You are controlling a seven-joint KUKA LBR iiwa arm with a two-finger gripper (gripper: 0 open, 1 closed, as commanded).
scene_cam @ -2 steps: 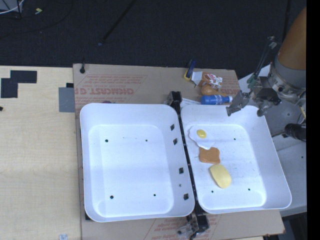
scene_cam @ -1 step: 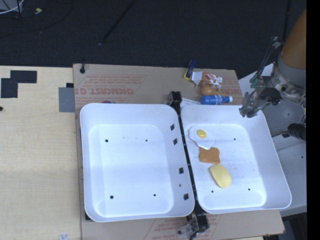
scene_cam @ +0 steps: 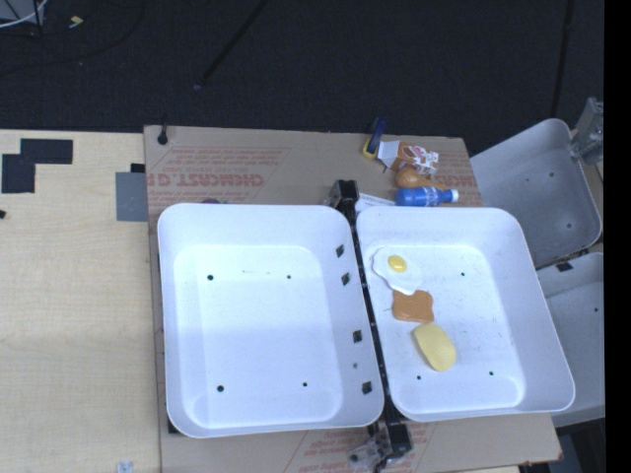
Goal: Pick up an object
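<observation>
Toy fried egg [scene_cam: 397,269], brown slice [scene_cam: 413,306], yellow oval [scene_cam: 435,348], right bin [scene_cam: 513,264]

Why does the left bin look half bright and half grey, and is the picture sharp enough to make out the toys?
In the camera view, light falls unevenly: the left bin has a bright patch low on its floor and softer grey shade above. The right bin is lit more evenly. The view is slightly soft, yet the fried egg, brown slice and yellow piece read clearly.
</observation>
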